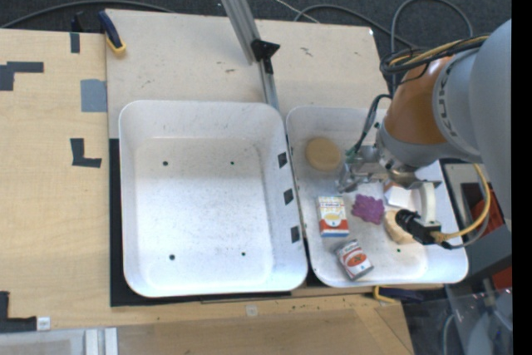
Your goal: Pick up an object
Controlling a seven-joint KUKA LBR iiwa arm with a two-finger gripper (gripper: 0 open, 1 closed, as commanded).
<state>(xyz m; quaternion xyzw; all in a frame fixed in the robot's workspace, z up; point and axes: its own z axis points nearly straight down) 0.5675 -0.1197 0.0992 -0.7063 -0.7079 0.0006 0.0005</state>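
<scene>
In the right bin [309, 125], the pincer [356, 177], grip unclear, hangs beside a purple lump [368, 209].

Grey rounded arm [486, 96] with a broad orange band [413, 108] above the wrist; black and yellow cables looped alongside; small metallic gripper [359, 175], perhaps silver, detail blurred.

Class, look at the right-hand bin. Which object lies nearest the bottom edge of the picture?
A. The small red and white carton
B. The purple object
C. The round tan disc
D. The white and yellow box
A. The small red and white carton lies lowest in the right-hand bin, below the white and yellow box, the purple object and the round tan disc.
</scene>
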